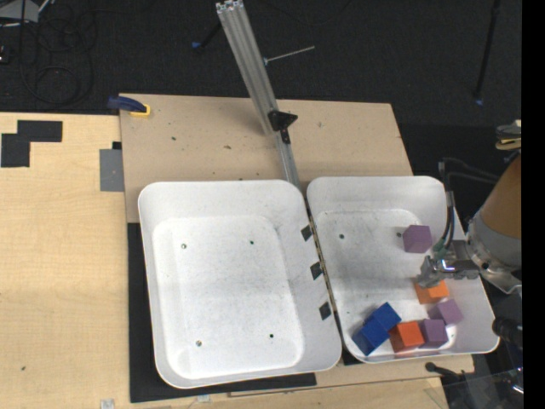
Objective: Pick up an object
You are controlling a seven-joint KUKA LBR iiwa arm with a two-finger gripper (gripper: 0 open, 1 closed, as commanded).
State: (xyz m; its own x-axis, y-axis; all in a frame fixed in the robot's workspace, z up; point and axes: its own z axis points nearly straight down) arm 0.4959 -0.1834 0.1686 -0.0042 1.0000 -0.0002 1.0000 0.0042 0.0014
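Observation:
My gripper (436, 269) reaches in from the right and hangs low over the right bin (366, 203). Directly below its tip lies a small orange block (434, 293), partly covered by the gripper. A purple block (417, 239) sits just above and left of the gripper. Along the bin's front wall lie a blue block (377, 327), a red-orange block (408, 336) and two purple blocks (434, 331) (449, 311).
The left bin (170, 203) stands beside the right one, with black clips (316, 269) along their shared edge. A slanted metal rail (255, 75) rises behind the bins. The grey arm with its orange band (502, 211) fills the right side.

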